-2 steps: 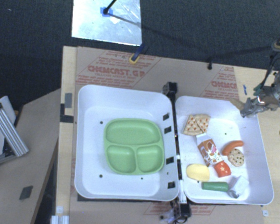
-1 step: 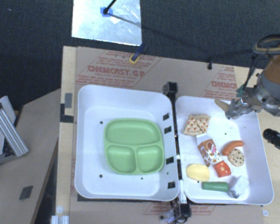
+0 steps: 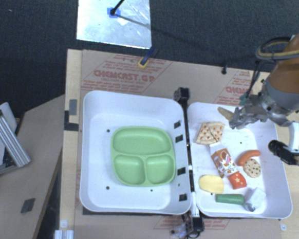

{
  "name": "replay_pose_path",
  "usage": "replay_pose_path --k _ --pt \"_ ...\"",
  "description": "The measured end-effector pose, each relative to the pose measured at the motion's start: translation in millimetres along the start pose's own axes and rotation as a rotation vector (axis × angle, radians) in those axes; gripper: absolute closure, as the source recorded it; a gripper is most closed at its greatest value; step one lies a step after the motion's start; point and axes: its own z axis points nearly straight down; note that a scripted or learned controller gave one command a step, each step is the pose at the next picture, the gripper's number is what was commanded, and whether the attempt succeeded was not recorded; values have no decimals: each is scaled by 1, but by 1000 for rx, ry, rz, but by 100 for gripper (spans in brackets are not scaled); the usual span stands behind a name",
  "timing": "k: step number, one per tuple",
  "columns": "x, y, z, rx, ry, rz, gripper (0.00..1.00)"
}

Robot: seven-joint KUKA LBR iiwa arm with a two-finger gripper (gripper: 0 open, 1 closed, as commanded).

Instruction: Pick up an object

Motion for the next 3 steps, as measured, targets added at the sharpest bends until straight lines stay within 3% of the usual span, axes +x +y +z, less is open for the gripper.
replay_pose_path --k 2,3 --pt "102 -28 15 3 1 0 100" --pt "98 -35 14 2 -1 8 100"
